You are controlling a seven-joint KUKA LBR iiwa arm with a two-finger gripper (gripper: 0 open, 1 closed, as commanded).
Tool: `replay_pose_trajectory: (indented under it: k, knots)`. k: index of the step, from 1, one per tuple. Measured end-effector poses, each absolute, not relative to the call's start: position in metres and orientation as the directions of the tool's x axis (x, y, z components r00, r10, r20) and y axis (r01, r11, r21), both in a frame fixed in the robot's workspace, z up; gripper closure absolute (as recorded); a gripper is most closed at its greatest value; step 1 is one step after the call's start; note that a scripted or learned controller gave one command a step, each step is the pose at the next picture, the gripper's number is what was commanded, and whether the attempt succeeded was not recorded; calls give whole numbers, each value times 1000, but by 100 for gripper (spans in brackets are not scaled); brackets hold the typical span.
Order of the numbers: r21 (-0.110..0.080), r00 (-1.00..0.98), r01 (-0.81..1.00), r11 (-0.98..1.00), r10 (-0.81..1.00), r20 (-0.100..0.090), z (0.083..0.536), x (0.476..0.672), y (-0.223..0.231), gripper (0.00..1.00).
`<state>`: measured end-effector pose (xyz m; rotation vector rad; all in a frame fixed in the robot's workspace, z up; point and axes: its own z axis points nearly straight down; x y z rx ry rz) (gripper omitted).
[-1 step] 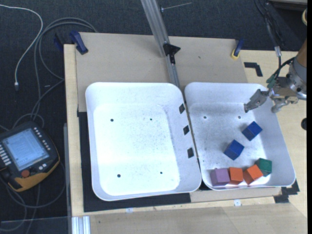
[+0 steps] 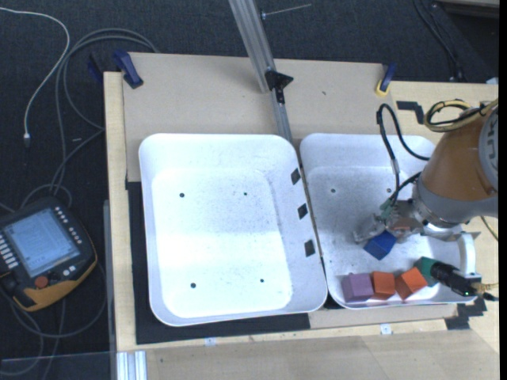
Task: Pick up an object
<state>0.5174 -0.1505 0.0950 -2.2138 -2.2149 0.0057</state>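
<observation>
The arm enters from the right and bends down into the right bin (image 2: 333, 161), placing its gripper (image 2: 379, 229) low over the middle of the bin floor. A blue block (image 2: 381, 245) lies directly at the gripper's tip, apparently touching it, and tilts corner-up, as a piece nudged or half-lifted would; it is the likeliest object of the pick. Three other blocks, purple (image 2: 357, 286), orange-red (image 2: 384, 283) and orange (image 2: 412, 281), sit in a row against the bin's near edge, with a dark green piece (image 2: 432, 269) just beside them toward the near right corner, probably where loose pieces collect against the wall. The left bin (image 2: 158, 153) adjoins the right along its inner edge. Whether the claw is released or clenched cannot be told at this angle, nor whether the blue block is grasped.
</observation>
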Motion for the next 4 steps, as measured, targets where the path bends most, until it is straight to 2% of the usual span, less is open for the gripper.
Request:
replay_pose_trajectory:
  k: [1, 2, 3, 4]
  knots:
    - [-4, -4, 1000, 4, 1000, 5, 99, 502, -100, 0]
    - [2, -1, 1000, 1, 1000, 2, 110, 503, -103, 100]
    - [10, -10, 1000, 10, 1000, 3, 204, 550, -22, 100]
    - [-4, -7, 1000, 7, 1000, 4, 199, 532, 34, 100]
